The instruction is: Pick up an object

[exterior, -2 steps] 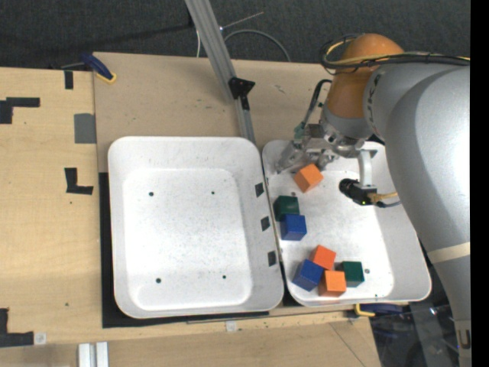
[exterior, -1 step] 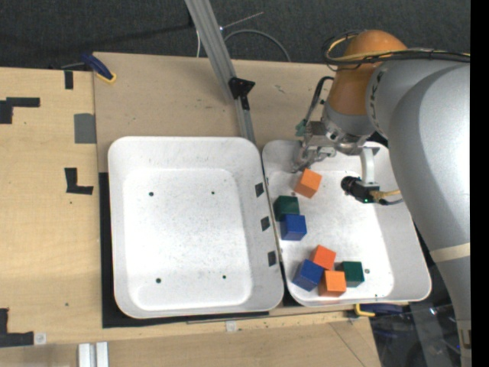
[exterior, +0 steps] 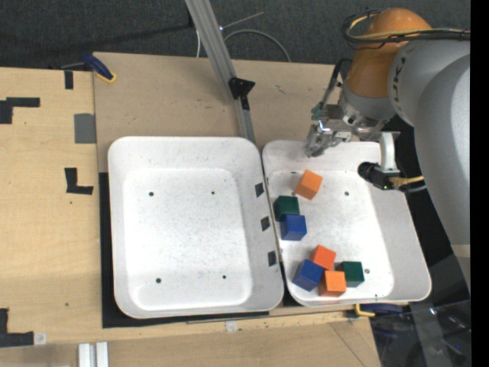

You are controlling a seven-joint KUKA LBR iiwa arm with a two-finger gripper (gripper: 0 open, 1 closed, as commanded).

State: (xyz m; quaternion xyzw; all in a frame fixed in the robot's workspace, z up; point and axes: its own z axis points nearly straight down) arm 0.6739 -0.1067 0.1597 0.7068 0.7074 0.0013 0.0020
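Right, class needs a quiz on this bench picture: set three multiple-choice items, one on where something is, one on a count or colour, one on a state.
1. Where do the blocks lie?
A. In the left bin
B. In the right bin
C. On the bare bench

2. How many orange blocks are there?
A. One
B. Three
C. Five

3. What is the gripper's state?
A. Carrying a green block
B. Carrying a blue block
C. Nothing seen between its fingers

Answers:
1 B: all blocks sit inside the right bin.
2 B: one orange block lies alone near the top and two more, and, are in the lower cluster.
3 C: the gripper hovers at the bin's top edge, apart from every block.
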